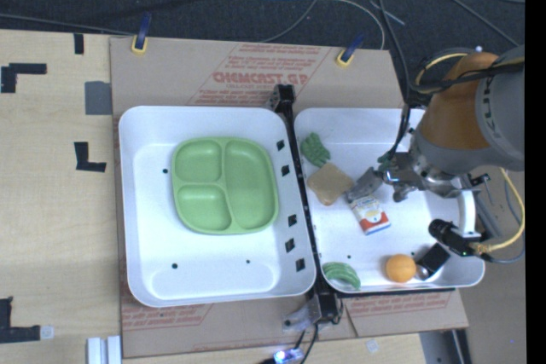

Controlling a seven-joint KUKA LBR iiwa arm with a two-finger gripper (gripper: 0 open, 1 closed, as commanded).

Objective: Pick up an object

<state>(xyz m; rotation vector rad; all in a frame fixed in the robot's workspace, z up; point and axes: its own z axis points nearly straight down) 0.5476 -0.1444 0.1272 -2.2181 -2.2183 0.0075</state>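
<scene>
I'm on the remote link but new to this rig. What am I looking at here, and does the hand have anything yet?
This is one fixed camera above the bench, looking down at a slant. The grey and orange shape on the right is the robot arm; its hand reaches into the right bin. That bin holds a tan block, a small red and white carton, an orange ball and two green items, one near the top and one at the bottom edge. The left bin holds a green divided plate. The hand sits just above the carton; I cannot tell whether it grips anything.
</scene>
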